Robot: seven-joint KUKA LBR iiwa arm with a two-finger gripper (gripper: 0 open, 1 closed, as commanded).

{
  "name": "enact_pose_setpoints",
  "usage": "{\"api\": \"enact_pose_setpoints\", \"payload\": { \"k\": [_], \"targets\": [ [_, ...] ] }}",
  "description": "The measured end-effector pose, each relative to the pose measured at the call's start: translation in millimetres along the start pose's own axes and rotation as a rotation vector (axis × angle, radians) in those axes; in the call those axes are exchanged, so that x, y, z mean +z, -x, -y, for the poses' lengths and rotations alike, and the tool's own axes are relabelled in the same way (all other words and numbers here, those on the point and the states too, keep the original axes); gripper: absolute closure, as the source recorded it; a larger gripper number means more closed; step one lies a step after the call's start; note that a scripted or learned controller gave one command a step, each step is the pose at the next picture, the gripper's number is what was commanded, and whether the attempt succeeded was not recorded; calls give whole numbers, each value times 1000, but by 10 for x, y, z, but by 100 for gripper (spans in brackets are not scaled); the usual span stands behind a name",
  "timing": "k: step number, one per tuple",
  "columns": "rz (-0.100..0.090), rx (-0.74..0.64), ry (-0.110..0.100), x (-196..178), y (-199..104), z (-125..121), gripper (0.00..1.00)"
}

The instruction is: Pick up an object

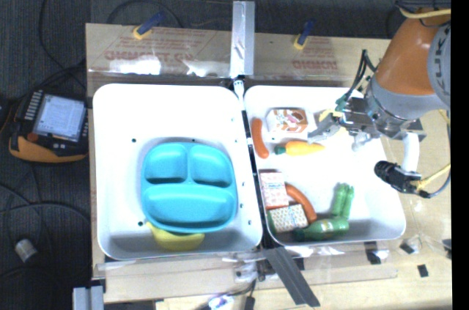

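The gripper [341,129] hangs over the right bin [366,187] at right of centre, fingers spread wide and holding nothing — the approach step, by the look of it. The nearest object, a carrot [299,149], lies just left of it. Next it must centre over the carrot and descend. The fingertips are small and blurred; the arm's bulk hides the bin's upper-right corner.

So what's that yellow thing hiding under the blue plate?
A yellow edge peeks out below the blue plate in the left bin. The plate covers the rest, so I can't tell.
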State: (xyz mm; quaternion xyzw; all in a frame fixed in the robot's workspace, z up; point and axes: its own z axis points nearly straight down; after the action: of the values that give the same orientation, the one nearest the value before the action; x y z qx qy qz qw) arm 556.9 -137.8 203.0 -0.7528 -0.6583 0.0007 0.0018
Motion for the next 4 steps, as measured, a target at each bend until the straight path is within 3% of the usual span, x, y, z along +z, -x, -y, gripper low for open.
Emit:
{"api": "enact_pose_setpoints", "payload": {
  "k": [1,2,3,4],
  "targets": [
    [1,-65,1,1070,-66,-164,0],
    [7,-236,3,1137,-207,-596,0],
    [-15,-305,-50,1165,-138,-1019,0],
    [-9,-304,-50,1081,-123,-1017,100]
  ]
}}
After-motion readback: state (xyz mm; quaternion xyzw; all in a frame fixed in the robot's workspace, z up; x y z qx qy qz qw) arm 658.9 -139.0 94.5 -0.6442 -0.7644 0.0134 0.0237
